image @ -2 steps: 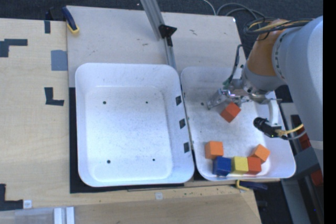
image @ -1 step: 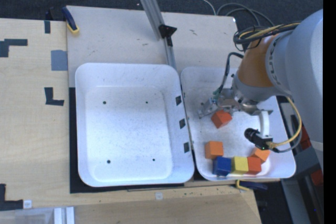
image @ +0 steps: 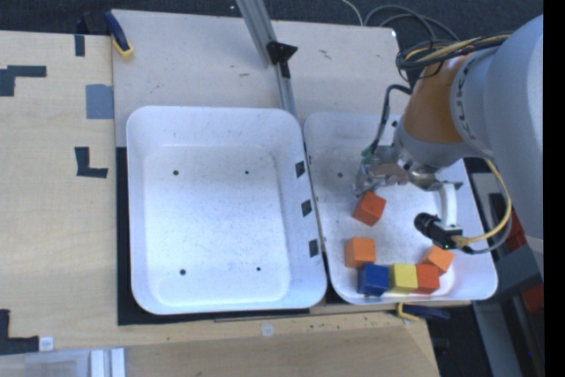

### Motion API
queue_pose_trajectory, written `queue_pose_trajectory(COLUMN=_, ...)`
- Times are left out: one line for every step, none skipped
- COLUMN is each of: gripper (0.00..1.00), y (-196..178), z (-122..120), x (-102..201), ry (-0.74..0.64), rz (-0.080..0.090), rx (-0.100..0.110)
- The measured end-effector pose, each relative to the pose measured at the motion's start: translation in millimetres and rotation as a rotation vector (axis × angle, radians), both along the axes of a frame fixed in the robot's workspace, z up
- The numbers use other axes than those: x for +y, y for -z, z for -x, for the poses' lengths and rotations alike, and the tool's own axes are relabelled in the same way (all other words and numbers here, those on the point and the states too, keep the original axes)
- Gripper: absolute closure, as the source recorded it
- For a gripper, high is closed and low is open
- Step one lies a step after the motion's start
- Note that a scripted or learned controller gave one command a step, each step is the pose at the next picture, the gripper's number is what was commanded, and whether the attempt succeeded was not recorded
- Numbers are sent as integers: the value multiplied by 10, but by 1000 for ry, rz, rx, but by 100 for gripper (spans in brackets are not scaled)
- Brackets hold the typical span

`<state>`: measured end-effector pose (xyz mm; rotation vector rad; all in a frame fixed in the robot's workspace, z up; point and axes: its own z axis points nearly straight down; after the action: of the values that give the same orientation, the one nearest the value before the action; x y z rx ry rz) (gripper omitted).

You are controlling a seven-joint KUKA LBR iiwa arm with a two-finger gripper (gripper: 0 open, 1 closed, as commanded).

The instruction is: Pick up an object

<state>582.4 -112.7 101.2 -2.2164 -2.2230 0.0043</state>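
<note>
Camera view: two-finger metal gripper (image: 372,184) low in right shallow white bin (image: 331,146), directly above small orange cube (image: 370,208), apparently lining up grasp; grip on cube unclear.

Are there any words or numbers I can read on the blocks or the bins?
None: no readable words, numbers or brands.
The blocks, such as the orange block under the gripper and the blue block, have plain faces.
The dark tabs on the left bin are too small to read.
</note>
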Motion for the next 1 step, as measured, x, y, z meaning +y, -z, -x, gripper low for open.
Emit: queue_pose_trajectory(gripper=0, y=5, z=1, x=0, ry=0, rz=0, rx=0)
